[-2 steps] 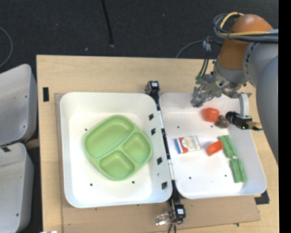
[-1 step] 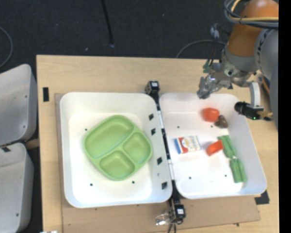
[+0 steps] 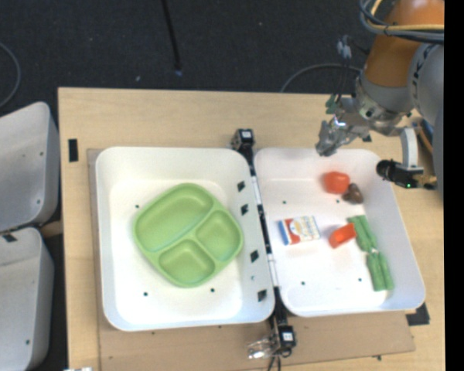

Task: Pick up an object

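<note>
The tool [image 3: 330, 141] was parked over the right bin's [image 3: 309, 304] far rim; its grip couldn't be made out. Open floor was left near the card [image 3: 298, 229].

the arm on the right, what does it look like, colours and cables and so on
The arm is grey with a rounded orange section above the wrist. Thin cables loop over the top of that orange part. Lower down sits a grey metallic wrist block, and the gripper below it is small, silvery-grey and metallic. A black fitting with a small green light sits beside the arm's right side.
</note>
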### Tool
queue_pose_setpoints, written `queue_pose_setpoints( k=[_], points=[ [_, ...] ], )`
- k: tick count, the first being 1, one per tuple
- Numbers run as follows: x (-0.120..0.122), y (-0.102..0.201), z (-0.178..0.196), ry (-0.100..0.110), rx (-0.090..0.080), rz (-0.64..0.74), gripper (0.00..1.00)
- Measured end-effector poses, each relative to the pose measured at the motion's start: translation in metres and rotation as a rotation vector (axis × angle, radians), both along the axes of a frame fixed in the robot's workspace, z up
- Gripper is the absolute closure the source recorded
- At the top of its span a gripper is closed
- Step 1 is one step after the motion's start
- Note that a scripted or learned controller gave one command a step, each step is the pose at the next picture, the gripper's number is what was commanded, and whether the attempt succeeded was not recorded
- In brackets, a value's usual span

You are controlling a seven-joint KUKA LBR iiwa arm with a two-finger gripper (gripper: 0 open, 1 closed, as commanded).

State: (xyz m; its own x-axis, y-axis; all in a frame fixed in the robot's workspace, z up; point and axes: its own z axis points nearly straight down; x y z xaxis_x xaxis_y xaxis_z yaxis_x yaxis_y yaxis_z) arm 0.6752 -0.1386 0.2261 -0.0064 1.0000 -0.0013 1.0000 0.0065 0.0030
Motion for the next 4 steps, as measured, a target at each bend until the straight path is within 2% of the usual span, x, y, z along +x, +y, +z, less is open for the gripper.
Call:
queue_pose_setpoints(
  k=[1, 2, 3, 4],
  points=[
    [-0.020, 0.055, -0.002, 0.003, 0.002, -0.001, 1.00],
    [-0.054, 0.100, 0.005, 0.003, 0.003, -0.001, 1.00],
    [-0.071, 0.146, 0.000, 0.004, 0.003, 0.000, 1.00],
    [-0.090, 0.189, 0.014, 0.004, 0.003, 0.000, 1.00]
  ],
)
